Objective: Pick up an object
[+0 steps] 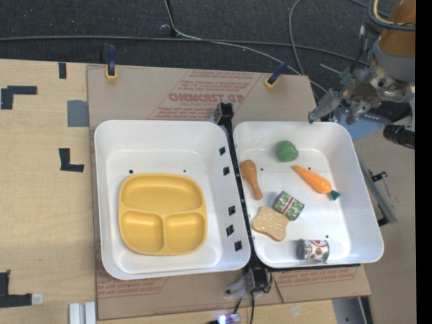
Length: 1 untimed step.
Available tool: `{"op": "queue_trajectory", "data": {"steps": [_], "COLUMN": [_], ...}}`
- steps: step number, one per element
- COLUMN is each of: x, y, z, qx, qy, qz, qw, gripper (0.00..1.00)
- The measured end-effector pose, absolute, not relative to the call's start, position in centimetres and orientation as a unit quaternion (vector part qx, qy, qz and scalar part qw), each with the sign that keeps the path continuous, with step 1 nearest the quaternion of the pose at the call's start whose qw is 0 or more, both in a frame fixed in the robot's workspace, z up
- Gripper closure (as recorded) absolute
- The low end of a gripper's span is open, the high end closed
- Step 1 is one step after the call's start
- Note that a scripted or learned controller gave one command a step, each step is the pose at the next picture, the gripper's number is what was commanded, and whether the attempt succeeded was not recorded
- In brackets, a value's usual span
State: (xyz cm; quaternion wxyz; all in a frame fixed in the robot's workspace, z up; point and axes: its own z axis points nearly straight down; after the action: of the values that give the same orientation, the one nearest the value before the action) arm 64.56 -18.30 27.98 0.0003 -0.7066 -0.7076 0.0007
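The round green plastic ball-shaped toy (286, 151) is lying in the upper middle of the right-hand shallow white bin (351, 201), nearer to the arm than any other piece, so it is looking like the likeliest pick. The two-finger gripper (324, 110) is hovering at the upper right of the frame, just outside that bin's top rim, so the green toy is sitting down and to the left of it. Whether the gripper is released or clenched cannot be told from here; nothing is showing in its grasp.

Just below and right of the green toy, the orange plastic carrot (313, 179) is lying with its long axis running from upper left to lower right. Further out are resting the brown drumstick toy (251, 178), the small green patterned packet (288, 205), the tan bread slice (270, 224) and the little printed can (312, 250). The yellow divided plate (162, 213) is sitting in the left-hand white bin (108, 140).
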Motion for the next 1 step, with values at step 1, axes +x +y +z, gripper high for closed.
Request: {"op": "queue_trajectory", "data": {"steps": [1], "x": [64.81], "y": [-18.27], "z": [23.54], "qx": [-0.707], "qy": [-0.708], "qz": [0.0023], "qw": [0.002], "gripper": [0.0]}}
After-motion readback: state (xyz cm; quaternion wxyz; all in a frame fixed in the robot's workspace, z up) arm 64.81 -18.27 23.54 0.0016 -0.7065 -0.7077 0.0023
